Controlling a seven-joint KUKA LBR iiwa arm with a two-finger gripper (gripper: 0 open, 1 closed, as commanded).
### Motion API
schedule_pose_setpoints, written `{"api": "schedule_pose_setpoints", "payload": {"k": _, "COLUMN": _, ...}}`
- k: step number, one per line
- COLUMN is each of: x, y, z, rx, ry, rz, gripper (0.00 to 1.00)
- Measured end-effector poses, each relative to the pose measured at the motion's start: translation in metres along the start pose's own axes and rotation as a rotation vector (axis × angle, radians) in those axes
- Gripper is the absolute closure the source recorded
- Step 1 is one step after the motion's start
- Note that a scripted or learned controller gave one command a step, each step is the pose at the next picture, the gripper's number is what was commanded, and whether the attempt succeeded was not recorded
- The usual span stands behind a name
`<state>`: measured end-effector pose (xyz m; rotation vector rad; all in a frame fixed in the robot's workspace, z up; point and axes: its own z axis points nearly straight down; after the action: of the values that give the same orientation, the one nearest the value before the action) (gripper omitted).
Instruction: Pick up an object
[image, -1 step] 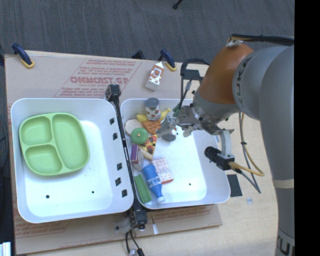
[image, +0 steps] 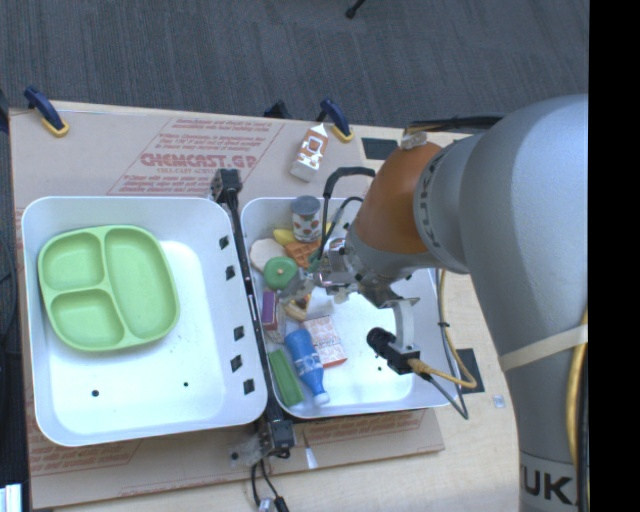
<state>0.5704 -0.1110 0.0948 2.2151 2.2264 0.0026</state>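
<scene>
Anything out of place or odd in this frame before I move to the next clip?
One thing: a small white bottle with an orange label lies tipped on the cardboard behind the right bin, outside both bins. The green divided plate sits flat in the left bin.

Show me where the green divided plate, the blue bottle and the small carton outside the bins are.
green divided plate (image: 108, 288), camera view, on the ridge between its compartments
blue bottle (image: 303, 362), camera view, on the middle of its body
small carton (image: 311, 152), camera view, on its printed side
</scene>
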Motion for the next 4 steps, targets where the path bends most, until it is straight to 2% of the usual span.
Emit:
{"api": "schedule_pose_setpoints", "payload": {"k": 1, "x": 0.001, "y": 0.001, "z": -0.011, "rx": -0.001, "ry": 0.001, "rz": -0.006, "gripper": 1.0}}
{"api": "schedule_pose_setpoints", "payload": {"k": 2, "x": 0.051, "y": -0.033, "z": -0.098, "rx": 0.003, "ry": 0.0, "rz": -0.002, "gripper": 1.0}}
{"api": "schedule_pose_setpoints", "payload": {"k": 3, "x": -0.006, "y": -0.077, "z": -0.108, "rx": 0.004, "ry": -0.001, "rz": 0.002, "gripper": 1.0}}
{"api": "schedule_pose_setpoints", "payload": {"k": 4, "x": -0.045, "y": -0.093, "z": -0.112, "rx": 0.004, "ry": 0.001, "rz": 0.001, "gripper": 1.0}}
